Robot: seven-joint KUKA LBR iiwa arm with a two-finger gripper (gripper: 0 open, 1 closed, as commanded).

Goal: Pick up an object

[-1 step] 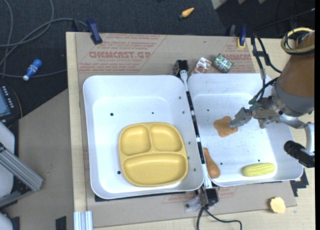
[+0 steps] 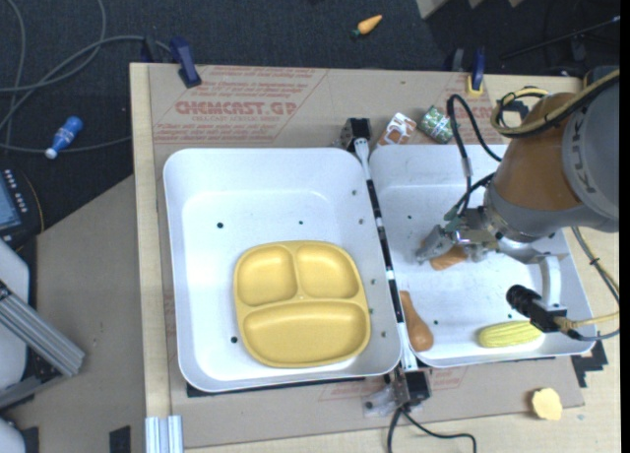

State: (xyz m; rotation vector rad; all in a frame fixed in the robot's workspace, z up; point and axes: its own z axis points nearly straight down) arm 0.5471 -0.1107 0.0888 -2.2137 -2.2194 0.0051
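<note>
Hovering low in the right bin (image 2: 472, 328), hand (image 2: 445, 247) — fingers spread apart, orange piece (image 2: 448, 262) just beneath them.

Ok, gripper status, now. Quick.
Gripper: low in the right bin, over a small orange object. Cannot be told whether it is open, closed or holding anything.

- I'm seeing both white bins (image 2: 197, 244) looking like smooth, slightly glossy plastic.
- The yellow tray (image 2: 300, 303) is showing a soft plastic sheen.
- My arm's orange band (image 2: 532, 170) is gleaming.
- The bench top (image 2: 246, 97) is looking like matt brown board.
- The corn cob (image 2: 510, 335) is looking bumpy.
</note>
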